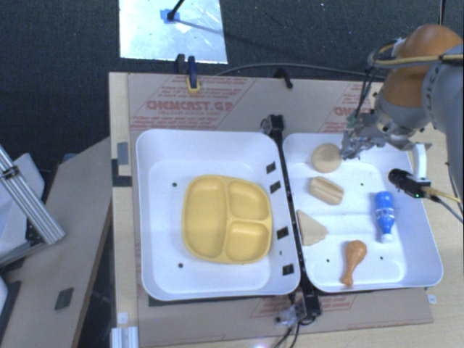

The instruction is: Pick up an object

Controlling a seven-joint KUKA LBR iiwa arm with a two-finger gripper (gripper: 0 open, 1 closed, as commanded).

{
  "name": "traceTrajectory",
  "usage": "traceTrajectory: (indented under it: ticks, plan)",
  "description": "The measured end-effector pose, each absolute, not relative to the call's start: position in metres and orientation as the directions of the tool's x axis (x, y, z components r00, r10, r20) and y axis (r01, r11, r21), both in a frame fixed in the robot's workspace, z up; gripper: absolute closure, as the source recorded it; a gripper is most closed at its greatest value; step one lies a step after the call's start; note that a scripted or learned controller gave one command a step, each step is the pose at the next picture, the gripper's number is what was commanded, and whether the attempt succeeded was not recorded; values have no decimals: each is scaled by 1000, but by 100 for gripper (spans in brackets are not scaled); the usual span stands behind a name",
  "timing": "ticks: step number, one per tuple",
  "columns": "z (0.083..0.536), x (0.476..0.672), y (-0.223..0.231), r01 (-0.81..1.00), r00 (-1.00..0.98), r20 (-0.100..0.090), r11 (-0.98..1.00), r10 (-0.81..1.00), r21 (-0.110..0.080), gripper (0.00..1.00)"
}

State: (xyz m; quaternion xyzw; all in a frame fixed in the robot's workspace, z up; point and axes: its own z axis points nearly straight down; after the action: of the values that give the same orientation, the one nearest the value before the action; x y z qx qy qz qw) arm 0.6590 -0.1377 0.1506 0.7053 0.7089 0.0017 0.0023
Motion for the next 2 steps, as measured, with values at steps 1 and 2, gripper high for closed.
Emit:
traceTrajectory:
  ticks: [1,2]
  plan:
    - [197,655,-140,1000,-2,-1,2,1000,7,100]
    - [241,659,-140,1000,-6,-1,6,1000,7,100]
